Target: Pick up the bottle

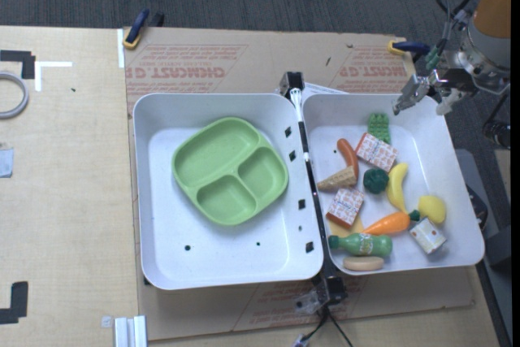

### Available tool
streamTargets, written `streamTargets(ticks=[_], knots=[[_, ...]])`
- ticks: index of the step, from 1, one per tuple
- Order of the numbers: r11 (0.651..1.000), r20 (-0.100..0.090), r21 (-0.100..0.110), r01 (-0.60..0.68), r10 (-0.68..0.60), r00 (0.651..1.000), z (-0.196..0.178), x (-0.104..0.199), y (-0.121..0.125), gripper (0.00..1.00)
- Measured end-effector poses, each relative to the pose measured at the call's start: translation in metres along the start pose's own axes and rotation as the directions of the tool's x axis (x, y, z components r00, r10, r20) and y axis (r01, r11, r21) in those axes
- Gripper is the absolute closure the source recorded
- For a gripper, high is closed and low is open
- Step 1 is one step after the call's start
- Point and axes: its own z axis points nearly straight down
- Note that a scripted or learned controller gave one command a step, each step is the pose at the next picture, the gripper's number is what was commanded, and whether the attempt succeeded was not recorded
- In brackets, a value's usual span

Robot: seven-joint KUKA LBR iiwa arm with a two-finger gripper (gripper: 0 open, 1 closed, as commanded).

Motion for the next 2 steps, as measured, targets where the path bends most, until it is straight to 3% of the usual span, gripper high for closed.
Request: streamTargets(ticks=[1,2], knots=[[1.000,0.001,0.000,0.002,-0.002,1.000,-0.010,0.000,0.000,1.00],[1.000,0.000,0.001,-0.016,0.016,1.000,0.017,0.054,-0.087,1.00]])
